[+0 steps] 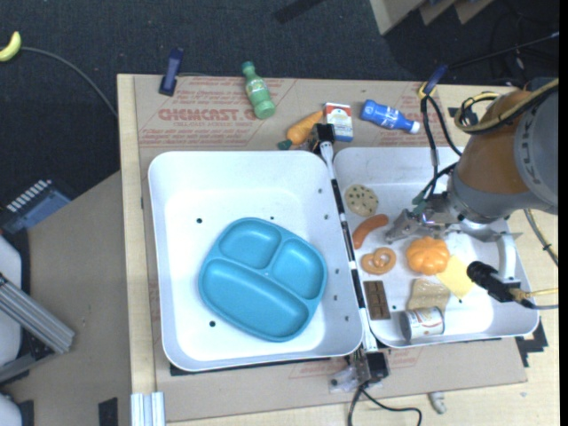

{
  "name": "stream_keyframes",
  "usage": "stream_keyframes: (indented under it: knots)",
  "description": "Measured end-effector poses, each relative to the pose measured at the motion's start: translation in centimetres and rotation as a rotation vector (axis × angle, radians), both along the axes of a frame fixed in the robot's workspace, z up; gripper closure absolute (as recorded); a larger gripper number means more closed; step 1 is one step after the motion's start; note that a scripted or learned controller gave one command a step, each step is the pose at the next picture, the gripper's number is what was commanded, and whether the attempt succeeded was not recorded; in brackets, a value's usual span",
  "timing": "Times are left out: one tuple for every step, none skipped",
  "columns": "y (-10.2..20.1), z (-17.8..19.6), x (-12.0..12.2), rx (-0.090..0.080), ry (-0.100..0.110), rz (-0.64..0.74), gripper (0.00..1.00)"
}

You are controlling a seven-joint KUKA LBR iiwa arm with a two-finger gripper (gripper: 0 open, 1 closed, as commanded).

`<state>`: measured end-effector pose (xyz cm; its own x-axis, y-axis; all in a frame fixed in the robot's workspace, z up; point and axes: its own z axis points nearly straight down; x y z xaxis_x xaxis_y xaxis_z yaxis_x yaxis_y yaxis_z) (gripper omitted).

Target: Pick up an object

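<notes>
The right bin point(417, 162) holds several toy foods: a round cookie point(361, 199), a reddish sausage point(369, 229), a pretzel-like slice point(380, 260), an orange point(428, 255), a yellow cheese wedge point(458, 276), a bread slice point(428, 293), a chocolate bar point(375, 299) and a metal can point(424, 323). My gripper point(419, 225) hangs low in this bin, just above the orange's far edge and right of the sausage. Nothing shows in its grasp. The grey arm with its orange band point(497, 145) covers the bin's right side.
The left bin point(177, 185) bears a blue divided plate point(261, 278). Behind the bins on the bench lie a green bottle point(258, 91), a blue bottle point(388, 116), a small carton point(338, 121), a carrot point(304, 128) and a blue marker point(170, 71). Cables trail over the right bin's far corner.
</notes>
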<state>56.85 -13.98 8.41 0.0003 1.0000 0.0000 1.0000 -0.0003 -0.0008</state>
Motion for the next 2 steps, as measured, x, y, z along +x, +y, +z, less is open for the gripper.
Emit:
stream_keyframes:
  knots:
    - [0.2,0.0,-5.6,0.001,0.001,-0.001,0.0]
    - [0.3,1.0,-5.6,0.0,-0.001,0.0,1.0]
